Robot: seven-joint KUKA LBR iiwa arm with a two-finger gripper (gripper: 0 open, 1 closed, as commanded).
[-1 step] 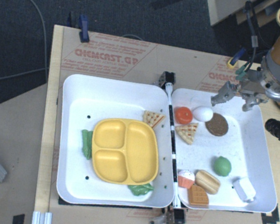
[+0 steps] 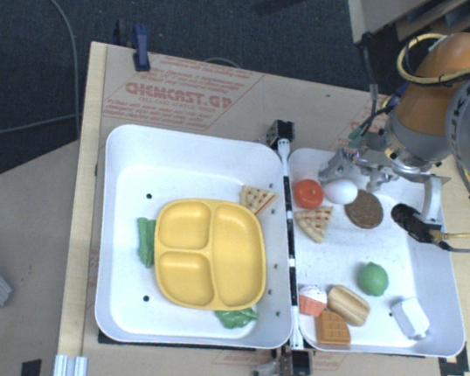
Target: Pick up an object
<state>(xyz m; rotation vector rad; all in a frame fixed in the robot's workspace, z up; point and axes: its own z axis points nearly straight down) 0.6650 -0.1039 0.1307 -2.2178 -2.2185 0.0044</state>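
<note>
Two toys, tomato (image 2: 308,193) and egg (image 2: 340,191), beside gripper (image 2: 363,173)

A small white egg-shaped object (image 2: 340,191) lies at the far end of the right bin (image 2: 443,300), between a red tomato (image 2: 308,193) and a brown disc (image 2: 364,211).

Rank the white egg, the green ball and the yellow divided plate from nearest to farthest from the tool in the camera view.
From the tool, at the top of the right bin:
1. White egg, just below the tool on its left.
2. Green ball, lower in the same bin.
3. Yellow divided plate, across the divider in the left bin.
</note>
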